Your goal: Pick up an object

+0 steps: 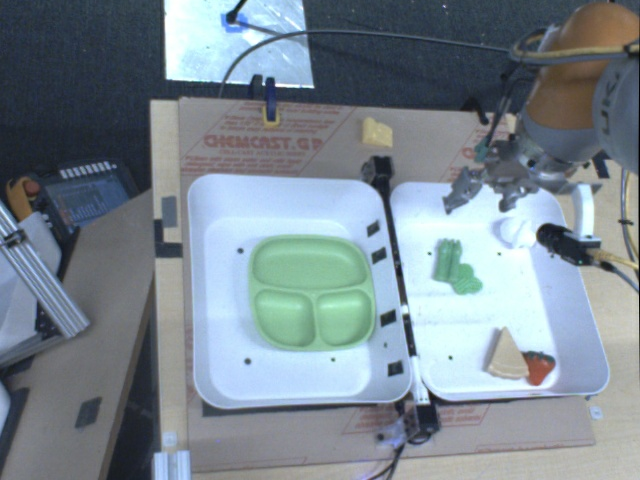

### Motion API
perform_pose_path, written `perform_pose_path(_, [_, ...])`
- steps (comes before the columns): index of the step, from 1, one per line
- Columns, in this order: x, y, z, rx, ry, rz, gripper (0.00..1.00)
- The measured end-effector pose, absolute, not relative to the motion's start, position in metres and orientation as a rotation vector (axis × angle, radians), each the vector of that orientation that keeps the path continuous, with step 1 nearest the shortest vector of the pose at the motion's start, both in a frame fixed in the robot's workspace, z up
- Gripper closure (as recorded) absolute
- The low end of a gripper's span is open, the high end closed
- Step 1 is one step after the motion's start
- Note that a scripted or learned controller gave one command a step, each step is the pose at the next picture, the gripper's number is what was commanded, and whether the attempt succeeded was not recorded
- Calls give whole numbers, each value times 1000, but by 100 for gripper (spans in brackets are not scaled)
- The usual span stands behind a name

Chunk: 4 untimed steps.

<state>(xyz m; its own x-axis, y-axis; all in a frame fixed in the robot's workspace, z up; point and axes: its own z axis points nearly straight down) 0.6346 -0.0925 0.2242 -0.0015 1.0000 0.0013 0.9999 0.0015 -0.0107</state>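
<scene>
gripper (485, 190): fingers spread, nothing btwn, upper right of frame
tip: drop straight onto green toy (455, 267), center it b4 closing

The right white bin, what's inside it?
Inside the right white bin: a green toy vegetable, a tan wedge touching a small red piece, and something white too pale to identify.

The right bin (575, 313) has open white floor through its centre and along its left side. A green toy (455, 268) lies in its upper middle, and a tan wedge (506, 355) touching a small red piece (539, 368) sits near the front edge. A white object (516, 231) lies near the back right. The gripper (488, 193) hangs over the back rim. In the left bin (215, 298), a green divided plate (308, 291) takes up the middle, leaving bare margins around it.
</scene>
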Motion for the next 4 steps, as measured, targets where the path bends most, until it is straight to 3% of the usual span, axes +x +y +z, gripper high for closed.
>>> perform_pose_path(1, [637,-92,231,-2218,-2226,-2,0])
perform_pose_path(4, [644,-91,82,-2218,-2221,3,0])
